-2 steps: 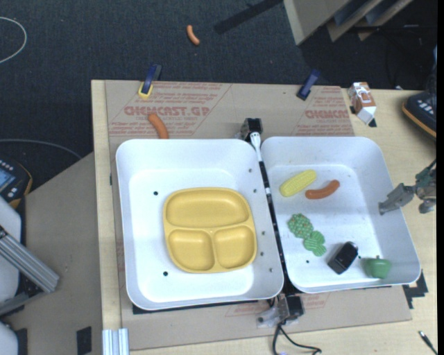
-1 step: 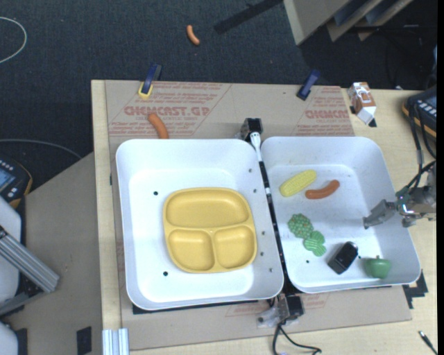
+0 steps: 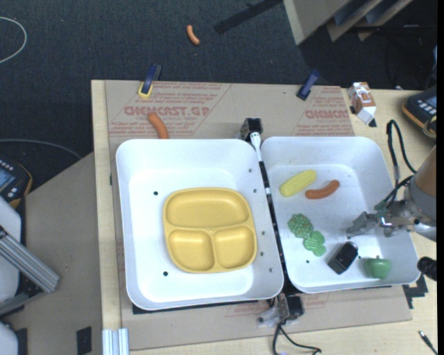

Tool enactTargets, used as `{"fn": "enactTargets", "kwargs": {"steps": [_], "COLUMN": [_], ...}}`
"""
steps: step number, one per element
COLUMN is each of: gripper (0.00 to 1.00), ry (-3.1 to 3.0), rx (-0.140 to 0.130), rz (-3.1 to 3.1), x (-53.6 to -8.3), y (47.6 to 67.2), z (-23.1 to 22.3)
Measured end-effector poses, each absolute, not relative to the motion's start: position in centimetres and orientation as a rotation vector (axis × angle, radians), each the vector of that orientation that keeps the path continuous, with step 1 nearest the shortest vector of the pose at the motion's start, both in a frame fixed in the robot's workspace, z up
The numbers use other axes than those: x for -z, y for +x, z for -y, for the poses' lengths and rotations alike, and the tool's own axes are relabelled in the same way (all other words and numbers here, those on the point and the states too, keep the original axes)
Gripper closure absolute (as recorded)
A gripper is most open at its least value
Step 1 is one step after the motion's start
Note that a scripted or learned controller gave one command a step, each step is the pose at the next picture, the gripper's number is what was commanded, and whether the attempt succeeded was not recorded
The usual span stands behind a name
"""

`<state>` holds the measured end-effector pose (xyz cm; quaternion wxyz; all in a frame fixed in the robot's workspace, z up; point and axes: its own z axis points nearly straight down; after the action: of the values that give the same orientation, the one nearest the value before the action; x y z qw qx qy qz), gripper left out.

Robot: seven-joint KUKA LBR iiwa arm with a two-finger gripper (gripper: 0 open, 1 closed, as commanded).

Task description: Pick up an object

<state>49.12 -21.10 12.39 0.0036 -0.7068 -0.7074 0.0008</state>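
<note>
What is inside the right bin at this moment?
The right bin holds a corn cob, hot dog, green leafy piece, black block and green apple. The gripper covers some floor.

Dark carpet floor (image 3: 69,41); tan bench board (image 3: 208,104); beige furniture (image 3: 333,17), possibly cabinet, top right.

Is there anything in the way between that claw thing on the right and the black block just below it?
Nothing visible does. The tool sits over bare white floor of the right bin, and the black block lies just below it in the picture, with open floor between. The green apple is beside the block, off that path.
</note>
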Motion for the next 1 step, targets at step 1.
{"fn": "enactTargets", "kwargs": {"steps": [1], "gripper": [0.0], "ry": [-2.217], "rx": [-0.002], "rz": [2.217], "x": [-8.19], "y": [49.05], "z": [21.0]}}
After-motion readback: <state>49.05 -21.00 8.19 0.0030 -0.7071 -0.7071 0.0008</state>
